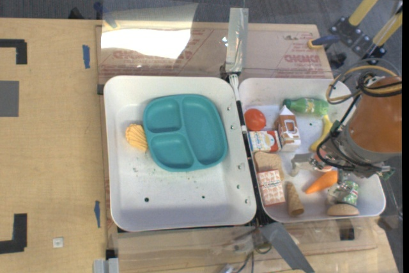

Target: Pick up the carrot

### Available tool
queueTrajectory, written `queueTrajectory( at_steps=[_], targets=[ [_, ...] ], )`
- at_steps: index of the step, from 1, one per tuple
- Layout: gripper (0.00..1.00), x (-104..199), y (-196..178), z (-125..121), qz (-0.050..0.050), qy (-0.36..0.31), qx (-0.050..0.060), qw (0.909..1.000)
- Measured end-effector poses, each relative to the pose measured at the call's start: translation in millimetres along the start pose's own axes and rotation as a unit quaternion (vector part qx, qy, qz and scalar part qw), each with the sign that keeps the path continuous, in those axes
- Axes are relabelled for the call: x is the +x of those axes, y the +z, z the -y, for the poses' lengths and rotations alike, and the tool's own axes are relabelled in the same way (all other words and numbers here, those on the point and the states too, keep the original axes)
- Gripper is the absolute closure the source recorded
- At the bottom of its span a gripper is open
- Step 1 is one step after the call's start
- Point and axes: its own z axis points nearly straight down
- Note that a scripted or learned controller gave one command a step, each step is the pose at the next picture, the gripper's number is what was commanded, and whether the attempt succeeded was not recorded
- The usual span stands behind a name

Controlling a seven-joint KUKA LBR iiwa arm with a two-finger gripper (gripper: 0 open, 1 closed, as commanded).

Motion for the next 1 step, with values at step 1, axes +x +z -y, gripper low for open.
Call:
queueTrajectory(
  at_steps=[1],
  targets=[
    [0.0, -32.1, -0.5, -46.0, -0.001, -0.046, -0.001, 0.9989]
  ],
)
